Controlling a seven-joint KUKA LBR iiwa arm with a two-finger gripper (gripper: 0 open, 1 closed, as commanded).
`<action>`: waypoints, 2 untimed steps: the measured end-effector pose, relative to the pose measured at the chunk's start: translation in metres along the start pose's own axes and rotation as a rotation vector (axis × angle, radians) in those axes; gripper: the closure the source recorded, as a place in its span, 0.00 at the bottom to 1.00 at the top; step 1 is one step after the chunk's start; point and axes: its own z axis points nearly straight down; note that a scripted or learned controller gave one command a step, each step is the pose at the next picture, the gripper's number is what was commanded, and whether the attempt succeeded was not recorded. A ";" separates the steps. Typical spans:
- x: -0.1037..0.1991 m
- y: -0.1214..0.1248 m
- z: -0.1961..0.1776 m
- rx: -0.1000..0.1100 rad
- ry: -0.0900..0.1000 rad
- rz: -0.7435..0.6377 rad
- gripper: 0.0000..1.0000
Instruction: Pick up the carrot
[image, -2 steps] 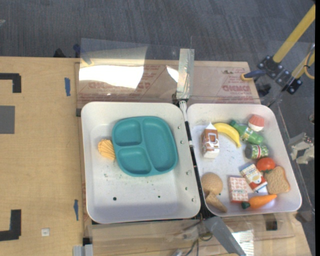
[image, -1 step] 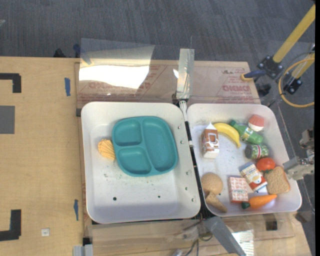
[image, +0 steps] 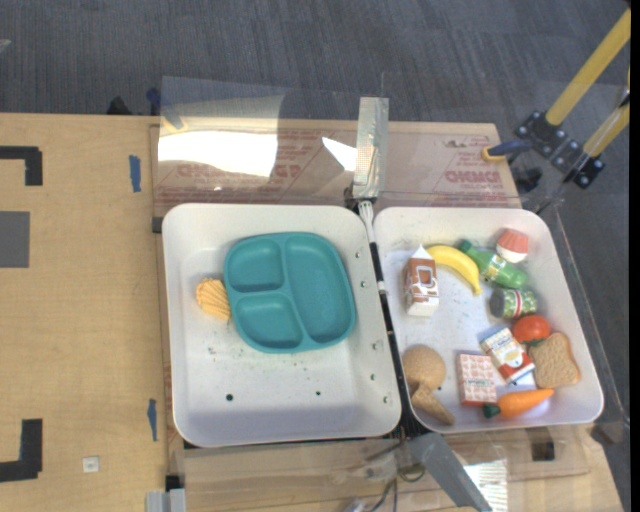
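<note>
The carrot (image: 520, 403), orange with a green stub at its left end, lies near the front edge of the right bin (image: 574, 300). It rests just below a slice of bread (image: 555, 361) and beside a small red-and-white carton (image: 477, 378).
The right bin also holds a banana (image: 455, 265), a milk carton (image: 421, 284), a tomato (image: 531, 328), green items (image: 513, 301), a juice box (image: 505, 352) and cookies (image: 426, 375). In the left bin (image: 190, 390) sit a teal divided plate (image: 289, 291) and a yellow shell-shaped piece (image: 212, 297).
</note>
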 end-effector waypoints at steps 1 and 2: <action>-0.002 0.004 0.121 -0.018 -0.018 -0.430 1.00; -0.002 0.001 0.107 -0.008 -0.014 -0.427 1.00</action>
